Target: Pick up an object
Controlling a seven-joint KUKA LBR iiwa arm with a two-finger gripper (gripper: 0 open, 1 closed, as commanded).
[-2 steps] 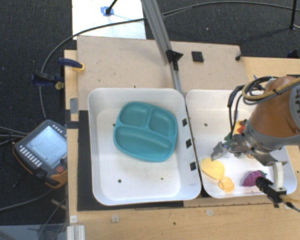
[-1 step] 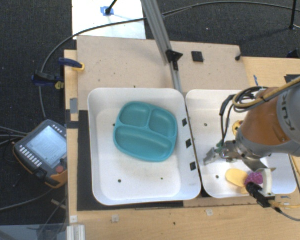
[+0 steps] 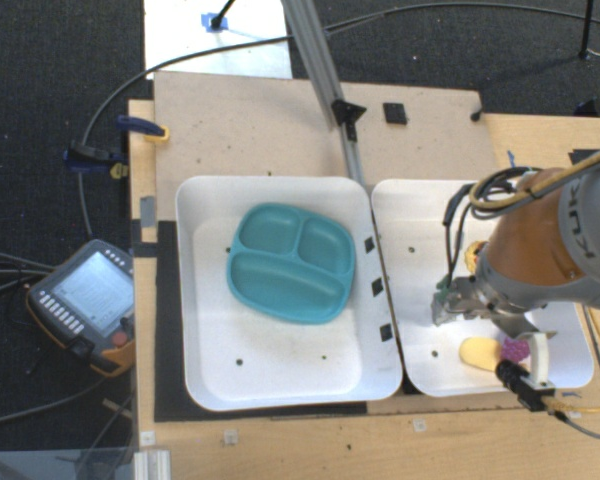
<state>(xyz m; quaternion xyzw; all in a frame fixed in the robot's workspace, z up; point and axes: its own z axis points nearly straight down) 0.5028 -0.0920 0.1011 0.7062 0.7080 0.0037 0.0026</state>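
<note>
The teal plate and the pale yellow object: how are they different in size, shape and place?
The teal plate is large and flat with three compartments; the pale yellow object is small, rounded and plain. The plate lies in the left bin, far from the arm; the yellow object lies in the right bin, beside the arm's wrist and a small purple object. Both rest on a bin floor.

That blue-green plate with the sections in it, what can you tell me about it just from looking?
The teal plate looks like smooth moulded plastic, a rounded rectangle with three compartments: two smaller ones along the top, one long one below. It lies flat, right side up, turned slightly askew in the upper middle of the left bin. It rests on the bin floor.
</note>
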